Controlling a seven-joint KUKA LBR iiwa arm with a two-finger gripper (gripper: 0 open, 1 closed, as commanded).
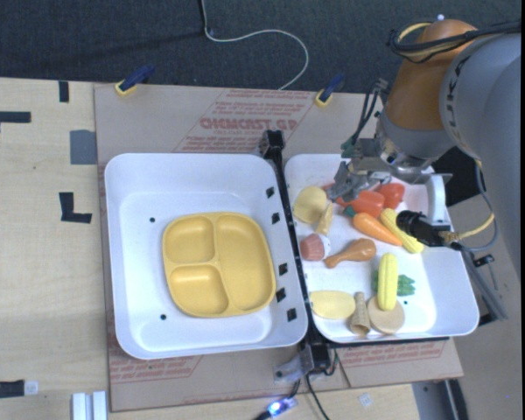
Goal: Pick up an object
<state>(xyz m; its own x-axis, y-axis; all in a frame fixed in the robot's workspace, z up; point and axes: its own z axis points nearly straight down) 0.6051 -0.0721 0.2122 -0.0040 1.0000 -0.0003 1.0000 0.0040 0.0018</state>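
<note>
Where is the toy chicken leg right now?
The toy chicken drumstick lies near the middle of the right bin, between the pink piece on its left and the corn cob on its right.

The grey arm [486, 103] reaches in from the right, its orange band [424, 77] sitting above the wrist. The wrist bends downward and leftward, and the gripper [350, 185] hangs low at its end (the metal hardware there looks dark and cluttered).
</note>
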